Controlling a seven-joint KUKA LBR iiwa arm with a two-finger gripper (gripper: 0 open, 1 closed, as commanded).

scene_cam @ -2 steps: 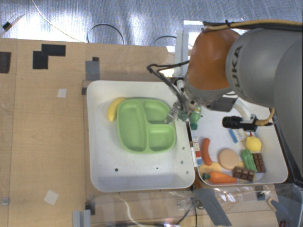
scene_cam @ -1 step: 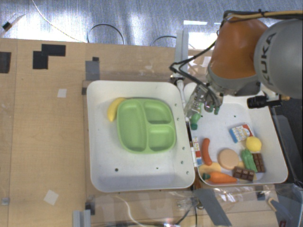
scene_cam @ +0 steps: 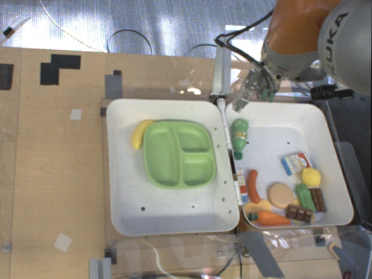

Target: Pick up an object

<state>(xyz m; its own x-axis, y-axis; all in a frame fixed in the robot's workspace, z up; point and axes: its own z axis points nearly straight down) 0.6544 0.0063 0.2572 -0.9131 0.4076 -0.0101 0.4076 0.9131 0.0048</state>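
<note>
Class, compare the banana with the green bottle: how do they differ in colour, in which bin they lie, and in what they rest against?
The banana is yellow; the green bottle is green. The banana lies in the left bin, the bottle in the right bin. The banana is tucked against the green divided plate, partly hidden by it; the bottle lies beside the rim between the bins. Both are small toy items lying on white bin floors.

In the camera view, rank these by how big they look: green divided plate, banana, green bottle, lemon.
1. green divided plate, by far the largest.
2. green bottle.
3. banana, partly hidden behind the plate, so its rank against the bottle is unsure.
4. lemon, the smallest.
</note>
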